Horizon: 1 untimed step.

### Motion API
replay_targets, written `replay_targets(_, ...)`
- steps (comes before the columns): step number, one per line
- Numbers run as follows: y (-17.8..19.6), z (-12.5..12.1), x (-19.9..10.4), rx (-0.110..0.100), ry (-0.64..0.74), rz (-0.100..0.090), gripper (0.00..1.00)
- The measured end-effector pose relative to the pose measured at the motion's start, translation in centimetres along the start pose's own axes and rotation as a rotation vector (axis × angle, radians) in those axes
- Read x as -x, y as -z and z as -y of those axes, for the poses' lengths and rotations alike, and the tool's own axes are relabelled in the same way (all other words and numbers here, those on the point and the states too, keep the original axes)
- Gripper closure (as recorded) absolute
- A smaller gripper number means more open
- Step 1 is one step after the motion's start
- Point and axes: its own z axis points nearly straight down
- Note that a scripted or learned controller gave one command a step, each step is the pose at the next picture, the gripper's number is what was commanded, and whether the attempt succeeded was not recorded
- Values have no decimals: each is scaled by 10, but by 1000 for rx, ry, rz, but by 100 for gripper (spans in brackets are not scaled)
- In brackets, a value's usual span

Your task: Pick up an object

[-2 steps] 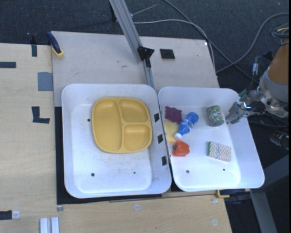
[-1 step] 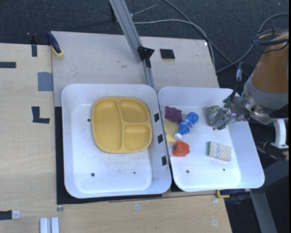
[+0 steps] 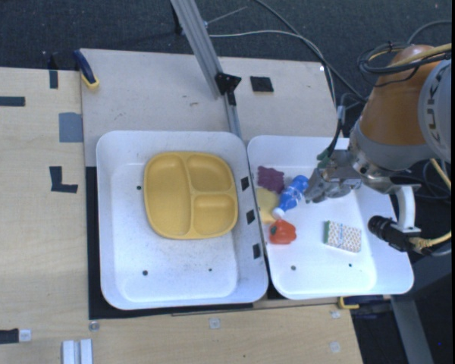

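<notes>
Much of the arm [image 3: 406, 105] was cut off at the right, and its bulky grey and orange wrist hid the upper right corner of the right bin [image 3: 387, 275]. The tool [image 3: 322, 188] sat low over that bin, a dark, cluttered shape against the white plastic; whether it was released or clenched could not be told, and nothing could be seen between its tips. Just left of it lay a small blue and white bottle [image 3: 292, 194], tilted, its cap end pointing down-left; whether the tool touched it was not clear. A purple, soft-looking lump [image 3: 271, 178] lay beside the bottle near the bin's left wall, with a pale yellow object [image 3: 267, 202] below it, partly hidden by the bottle and hard to make out. A red-orange rounded piece [image 3: 282, 232] lay just under those. Well apart, toward the middle right of the bin, rested a flat rectangular packet [image 3: 343, 236] with a speckled, light pattern. The left bin [image 3: 121, 279] held a smooth yellow divided plate [image 3: 190, 194] with three compartments and rounded corners; the bin floor around it looked scuffed and dusted with dark specks. Both bins were shallow with rounded rims, touching along their shared edge on the pale worktop [image 3: 30, 203]. A slanted metal bar [image 3: 199, 32] crossed above them.
</notes>
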Motion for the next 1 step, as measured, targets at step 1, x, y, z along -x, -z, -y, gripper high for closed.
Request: replay_targets(1, 4, 14, -57, -1, 0, -1, 100)
